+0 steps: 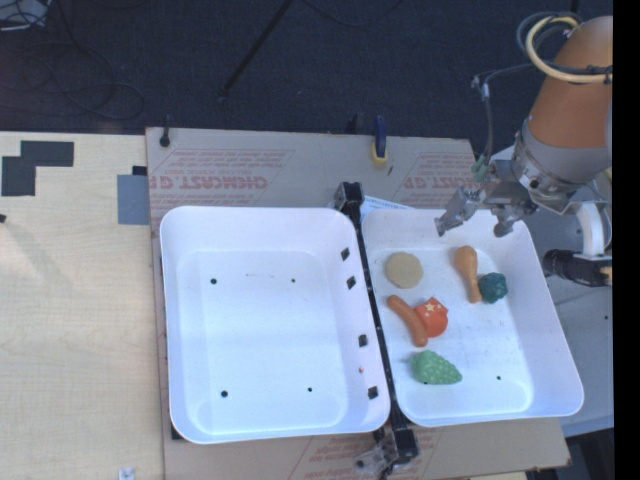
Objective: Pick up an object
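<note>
above the right bin's (560, 368) far edge i see my gripper (476, 218) spread wide, holding nothing. just below it lie a drumstick (467, 270) touching a teal lump (492, 287), a tan disc (404, 269), an orange sausage (407, 319) against a red piece (433, 315), and a green cluster (435, 369).

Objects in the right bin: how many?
6: tan disc upper left, drumstick and teal lump upper right, sausage and red piece centre, green lump lower.
</note>
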`<state>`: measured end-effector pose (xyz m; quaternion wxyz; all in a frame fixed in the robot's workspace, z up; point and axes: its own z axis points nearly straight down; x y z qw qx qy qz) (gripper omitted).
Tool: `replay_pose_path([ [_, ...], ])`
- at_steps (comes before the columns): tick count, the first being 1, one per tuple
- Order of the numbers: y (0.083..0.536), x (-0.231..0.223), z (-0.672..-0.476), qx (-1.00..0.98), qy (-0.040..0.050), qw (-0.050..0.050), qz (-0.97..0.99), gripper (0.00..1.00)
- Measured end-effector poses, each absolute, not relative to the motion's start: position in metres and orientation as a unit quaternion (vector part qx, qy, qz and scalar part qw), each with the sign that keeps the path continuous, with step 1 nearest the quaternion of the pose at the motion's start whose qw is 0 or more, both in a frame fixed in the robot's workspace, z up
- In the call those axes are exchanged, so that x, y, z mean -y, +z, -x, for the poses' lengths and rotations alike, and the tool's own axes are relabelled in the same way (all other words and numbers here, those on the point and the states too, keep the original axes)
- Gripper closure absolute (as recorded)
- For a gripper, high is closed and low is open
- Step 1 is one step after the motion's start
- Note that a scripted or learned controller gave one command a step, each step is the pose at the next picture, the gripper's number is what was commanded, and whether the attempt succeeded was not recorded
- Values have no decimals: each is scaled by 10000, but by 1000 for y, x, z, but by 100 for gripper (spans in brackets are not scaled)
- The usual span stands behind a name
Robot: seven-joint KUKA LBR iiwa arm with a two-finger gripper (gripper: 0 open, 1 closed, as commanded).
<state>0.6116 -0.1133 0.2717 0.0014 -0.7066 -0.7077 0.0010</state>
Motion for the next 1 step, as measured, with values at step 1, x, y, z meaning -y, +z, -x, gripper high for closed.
replay_pose_path([
  [1,357,193,-554,7048,0,-31,7094,0],
])
